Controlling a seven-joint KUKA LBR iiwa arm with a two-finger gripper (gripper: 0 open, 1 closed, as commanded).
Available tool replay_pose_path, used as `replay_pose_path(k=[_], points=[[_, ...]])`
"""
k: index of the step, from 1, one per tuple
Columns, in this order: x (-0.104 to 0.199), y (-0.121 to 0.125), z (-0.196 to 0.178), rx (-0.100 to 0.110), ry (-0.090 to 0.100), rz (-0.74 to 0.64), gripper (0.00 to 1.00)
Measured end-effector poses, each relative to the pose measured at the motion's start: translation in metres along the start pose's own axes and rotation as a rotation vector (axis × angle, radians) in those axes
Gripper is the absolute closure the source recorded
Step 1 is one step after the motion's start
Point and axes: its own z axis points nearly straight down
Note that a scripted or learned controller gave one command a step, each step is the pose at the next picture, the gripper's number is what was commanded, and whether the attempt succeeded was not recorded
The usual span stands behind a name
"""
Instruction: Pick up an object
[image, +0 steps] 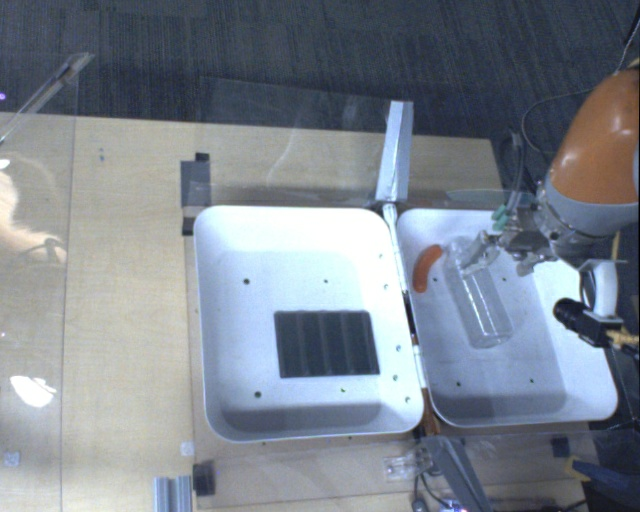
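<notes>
A clear plastic bottle (480, 302) lies in the right bin (560, 390), running from its upper left toward its middle. A small orange-red piece (427, 268) rests against that bin's left wall. A dark ribbed rectangular block (327, 343) lies flat in the middle of the left bin (240, 250). My gripper (508, 238) hangs over the upper part of the right bin, just right of the bottle's top end. Nothing can be seen held in it.
The arm's grey wrist and orange band (600, 150) cover the right bin's upper right corner. A black part with cables (585, 320) sticks in at the bin's right side. A metal post (395, 150) stands behind the divide between the bins.
</notes>
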Motion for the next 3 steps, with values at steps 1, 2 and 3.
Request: replay_pose_path(k=[1, 2, 3], points=[[0.005, -0.031, -0.079, -0.006, -0.001, -0.1, 0.0], [-0.08, -0.029, 0.091, -0.006, -0.003, -0.094, 0.0], [-0.018, -0.008, 0.151, -0.017, -0.004, -0.257, 0.0]])
